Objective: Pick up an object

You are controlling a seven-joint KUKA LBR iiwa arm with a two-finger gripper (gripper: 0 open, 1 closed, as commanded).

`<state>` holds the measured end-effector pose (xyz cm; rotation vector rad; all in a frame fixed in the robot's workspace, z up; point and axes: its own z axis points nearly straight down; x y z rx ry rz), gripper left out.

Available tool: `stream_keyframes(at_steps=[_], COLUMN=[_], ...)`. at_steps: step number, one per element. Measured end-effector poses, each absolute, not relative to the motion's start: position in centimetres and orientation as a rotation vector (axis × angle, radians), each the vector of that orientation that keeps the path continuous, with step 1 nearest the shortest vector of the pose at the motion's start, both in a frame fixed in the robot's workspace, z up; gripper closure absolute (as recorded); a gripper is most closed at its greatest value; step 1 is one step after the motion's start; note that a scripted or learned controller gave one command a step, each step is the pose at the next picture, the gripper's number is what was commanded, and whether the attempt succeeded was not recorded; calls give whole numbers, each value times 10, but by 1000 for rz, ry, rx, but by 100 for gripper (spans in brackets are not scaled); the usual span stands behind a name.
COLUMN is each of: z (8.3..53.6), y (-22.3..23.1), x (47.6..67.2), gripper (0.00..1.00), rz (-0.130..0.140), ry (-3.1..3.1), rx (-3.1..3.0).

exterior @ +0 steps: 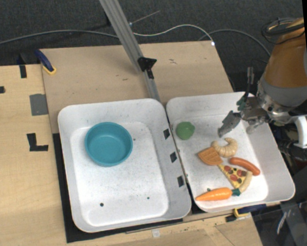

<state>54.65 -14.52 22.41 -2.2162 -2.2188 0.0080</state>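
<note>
Nearest the camera, at the front edge of the right bin (275, 189), lies a toy carrot (214, 195). Just behind it sit a pizza slice (234, 175) and a red sausage (245, 166). Next comes a croissant (227, 147), which touches an orange wedge-shaped piece (209, 156). Farther back and to the left, a green ball (185, 130) rests apart from the rest.

The gripper (232, 123) hangs above the bin, just beyond the croissant. Its dark fingers appear parted, with nothing between them. No object has been lifted, so the step in hand looks like the approach before a grasp.

The next move likely calls for a descent onto the croissant, the closest piece. The fingers would need to straddle it without catching the wedge beside it.

In the left bin (81, 209) a blue bowl (109, 144) sits toward the far side.
</note>
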Motion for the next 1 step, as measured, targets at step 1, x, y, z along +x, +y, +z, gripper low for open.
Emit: stream_keyframes(at_steps=[1], z=[180], y=[-142], x=[546], gripper=[0], rz=[7], ry=[-2220], rx=[-2216])
